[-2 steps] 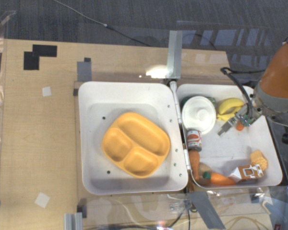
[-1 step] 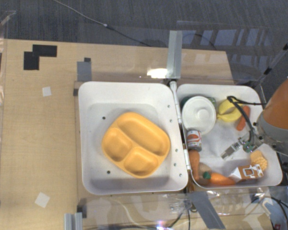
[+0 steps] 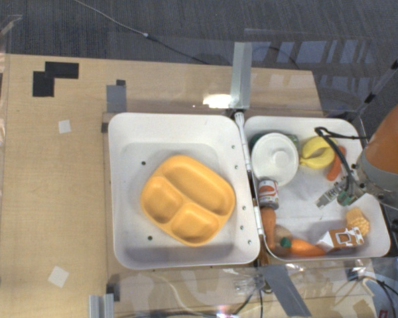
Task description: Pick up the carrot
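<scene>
On the pale wooden bench, the carrot [image 3: 304, 247] lies along the near wall of the right bin [image 3: 382, 247], likely light, stiff and smooth, best pinched across its thick middle, while the gripper [image 3: 336, 195] hovers farther back, its opening unclear.

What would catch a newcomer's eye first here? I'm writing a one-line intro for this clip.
The big yellow divided plate lying in the left bin stands out most. Next comes the cluttered right bin, with a white bowl and a yellow fruit at its far side and the carrot along its near wall. The arm's orange band looms at the right edge, its gripper over that bin.
</scene>
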`<move>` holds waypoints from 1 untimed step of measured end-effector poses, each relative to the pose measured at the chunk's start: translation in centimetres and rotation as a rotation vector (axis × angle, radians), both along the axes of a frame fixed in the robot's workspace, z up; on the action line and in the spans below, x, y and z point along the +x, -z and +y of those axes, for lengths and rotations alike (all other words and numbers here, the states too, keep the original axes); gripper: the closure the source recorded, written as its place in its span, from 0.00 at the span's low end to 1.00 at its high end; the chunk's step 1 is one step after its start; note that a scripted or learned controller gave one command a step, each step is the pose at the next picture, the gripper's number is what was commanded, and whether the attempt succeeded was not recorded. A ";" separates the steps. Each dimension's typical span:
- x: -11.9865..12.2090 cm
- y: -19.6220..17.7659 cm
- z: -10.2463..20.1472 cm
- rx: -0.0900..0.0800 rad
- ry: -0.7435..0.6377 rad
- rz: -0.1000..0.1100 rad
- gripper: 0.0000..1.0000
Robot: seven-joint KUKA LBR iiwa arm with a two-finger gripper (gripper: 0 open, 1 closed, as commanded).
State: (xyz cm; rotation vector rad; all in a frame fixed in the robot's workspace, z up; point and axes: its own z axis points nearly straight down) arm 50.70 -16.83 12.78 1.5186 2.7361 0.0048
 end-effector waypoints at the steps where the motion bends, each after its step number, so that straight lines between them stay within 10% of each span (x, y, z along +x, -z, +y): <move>1: -1.8 0.1 -3.9 0.000 -0.110 0.006 1.00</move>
